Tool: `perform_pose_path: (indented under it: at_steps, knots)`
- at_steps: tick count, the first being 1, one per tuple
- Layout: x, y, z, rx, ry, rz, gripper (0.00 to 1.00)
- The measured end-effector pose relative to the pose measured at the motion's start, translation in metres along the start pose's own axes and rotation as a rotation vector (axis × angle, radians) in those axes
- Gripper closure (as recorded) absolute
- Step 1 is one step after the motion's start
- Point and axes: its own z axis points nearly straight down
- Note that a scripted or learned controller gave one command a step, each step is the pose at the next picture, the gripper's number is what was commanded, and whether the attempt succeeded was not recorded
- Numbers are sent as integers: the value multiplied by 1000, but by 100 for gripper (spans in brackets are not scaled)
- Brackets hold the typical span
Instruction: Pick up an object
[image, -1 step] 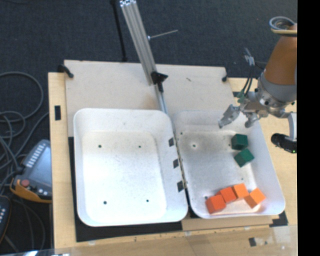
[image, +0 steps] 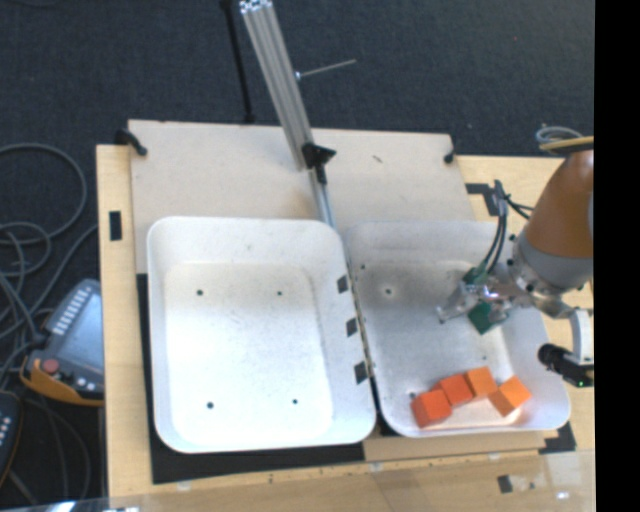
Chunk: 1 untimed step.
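Hanging low over the right bin (image: 400, 270), the tool (image: 480, 310) sits near that bin's far right part, with a small dark green object (image: 484, 319) seen right at its tip; whether that object is pinched or merely lying under the tool cannot be told, and neither can the tool's spread. Grey and orange-banded, the arm (image: 560, 225) comes in over the right bin's right rim. Along the right bin's near rim lie four orange blocks (image: 470, 393) in a loose row, touching or nearly touching one another, well apart from the tool; they are plain, boxy and bright. Most of the right bin's floor toward the left bin (image: 250, 330) lies bare, speckled white. Both bins rest side by side on a pale wooden table (image: 290, 150), their rims meeting. A slanted aluminium rail (image: 285, 90) rises from beyond the bins' shared edge. Past the left bin, dark carpet (image: 60, 80) carries loose cables (image: 30, 240) and a handheld control pendant (image: 70, 340).
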Motion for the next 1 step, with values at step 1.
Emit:
perform_pose_path:
  at_steps: [1]
  knots:
    - [-20, 77, 40, -11, -2, -3, 0]
